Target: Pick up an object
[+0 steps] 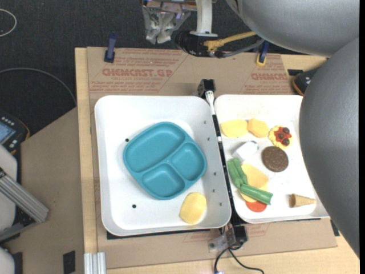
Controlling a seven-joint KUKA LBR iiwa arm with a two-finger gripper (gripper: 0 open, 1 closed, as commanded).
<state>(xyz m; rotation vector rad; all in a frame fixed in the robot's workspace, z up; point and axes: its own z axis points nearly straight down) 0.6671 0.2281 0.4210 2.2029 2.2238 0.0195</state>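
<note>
Arm [296,10]: grey bulk closest to the lens, out of focus, covering the upper corner and the side from which it reaches in.
Gripper [161,30]: hangs at the far end of the scene, past the back edge of the table [142,73], over dark floor; nothing is visible in its grasp.
Gripper state: cannot tell whether it is released or clenched; the tip is small and blurred.
Plate bin [105,153]: on the camera side of the gripper, almost straight toward the viewer, well apart from it.
Teal divided plate [165,160]: lies flat in the middle of that bin, three compartments, all bare.
Yellow rounded piece [193,207]: farther from the gripper than the plate, just beside the plate's near rim, close to the bin's near corner.
Food bin [228,104]: touching the plate bin, offset from the gripper toward the arm's side.
Candidates in the food bin: brown disc [276,158], green bean pods [236,173], white block [247,150], small berry tart [280,135], tan cone [300,200], packed near one another.
Done, by judgement: nothing; every object rests in a bin.
Left, by judgement: choosing an object, travelling over a bin, descending, closing and lifting, so the whole pick remains.
</note>
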